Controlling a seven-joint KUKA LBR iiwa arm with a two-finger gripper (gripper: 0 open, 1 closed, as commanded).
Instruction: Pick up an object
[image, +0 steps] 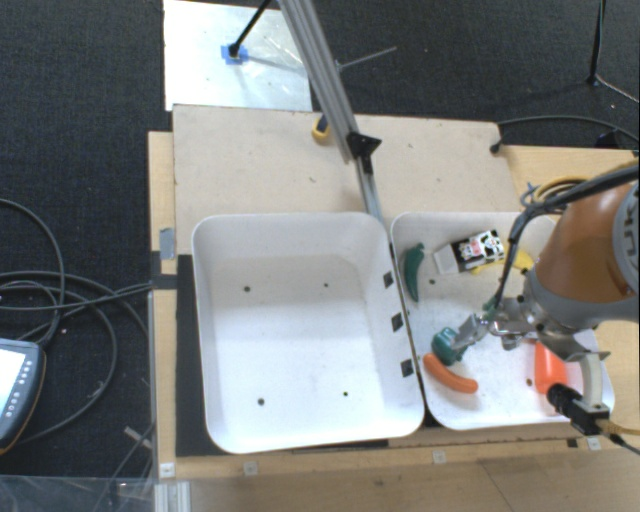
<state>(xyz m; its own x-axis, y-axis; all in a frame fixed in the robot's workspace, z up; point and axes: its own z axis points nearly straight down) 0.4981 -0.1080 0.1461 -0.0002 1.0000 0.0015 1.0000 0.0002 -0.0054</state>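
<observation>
Teal piece (446, 344): lay in the right bin (470, 418), near its middle, right at the tip of the claw (470, 332).
Claw: reached in from the right, its metal fingers low over the bin floor and pointed at the teal piece; they looked to be touching it, perhaps closed on its edge, but I could not tell how wide they stood or whether they had it.
Arm (592, 255): grey with an orange band, hung over the right side of the right bin.
Orange stick (451, 376): lay just below the teal piece, near the bin's front wall.
Green piece (412, 267): sat against the left wall of the right bin.
Black-and-white box (474, 248): rested near the back of the right bin.
Orange block (548, 367): stood under the arm, at the right.
Left bin (215, 235): sat alongside, touching the right bin.
</observation>
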